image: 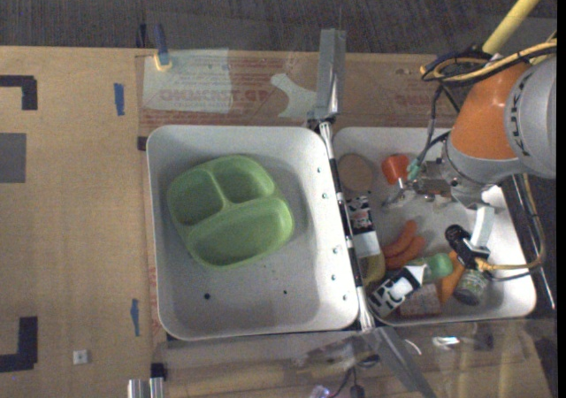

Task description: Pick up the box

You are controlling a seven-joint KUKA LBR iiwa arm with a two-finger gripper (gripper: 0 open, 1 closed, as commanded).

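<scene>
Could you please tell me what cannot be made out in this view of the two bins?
- Tool: the arm's wrist covers it in the camera view, so its grip is unreadable.
- Box: its label is too small to read.
- Right bin: its far right corner lies under the arm.
- Bottle: blurred, its kind unclear.

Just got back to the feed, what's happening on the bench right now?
The arm's gripper is hovering over the right bin, which holds a clutter of small items: a black-and-white box near the front, carrots, a bottle. I see nothing between its fingers. The left bin holds a green divided plate.
</scene>
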